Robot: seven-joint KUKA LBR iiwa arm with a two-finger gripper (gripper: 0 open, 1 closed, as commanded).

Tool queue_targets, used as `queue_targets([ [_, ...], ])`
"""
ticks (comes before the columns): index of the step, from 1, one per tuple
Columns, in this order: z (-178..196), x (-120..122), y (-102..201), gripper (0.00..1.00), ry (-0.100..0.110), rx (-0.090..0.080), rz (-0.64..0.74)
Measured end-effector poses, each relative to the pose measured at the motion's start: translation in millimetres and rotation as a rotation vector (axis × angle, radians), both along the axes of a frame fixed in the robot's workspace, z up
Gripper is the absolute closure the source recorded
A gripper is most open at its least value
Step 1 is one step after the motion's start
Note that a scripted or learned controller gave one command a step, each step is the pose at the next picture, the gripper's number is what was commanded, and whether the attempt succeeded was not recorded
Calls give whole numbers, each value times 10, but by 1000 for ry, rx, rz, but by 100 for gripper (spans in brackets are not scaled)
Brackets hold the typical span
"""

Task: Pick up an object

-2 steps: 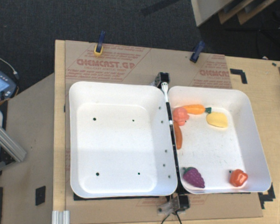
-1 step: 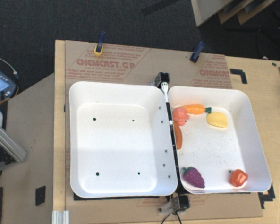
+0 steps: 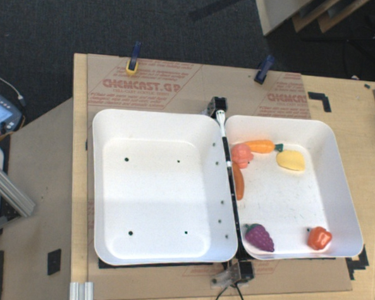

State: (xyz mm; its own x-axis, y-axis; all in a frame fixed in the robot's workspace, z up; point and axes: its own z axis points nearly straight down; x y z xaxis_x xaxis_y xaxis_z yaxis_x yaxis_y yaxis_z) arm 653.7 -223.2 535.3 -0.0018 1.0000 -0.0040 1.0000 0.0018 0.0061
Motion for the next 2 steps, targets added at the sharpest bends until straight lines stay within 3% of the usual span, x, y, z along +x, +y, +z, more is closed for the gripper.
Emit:
queue_targets([
  [2, 7, 127, 340, 100, 5, 3, -1],
])
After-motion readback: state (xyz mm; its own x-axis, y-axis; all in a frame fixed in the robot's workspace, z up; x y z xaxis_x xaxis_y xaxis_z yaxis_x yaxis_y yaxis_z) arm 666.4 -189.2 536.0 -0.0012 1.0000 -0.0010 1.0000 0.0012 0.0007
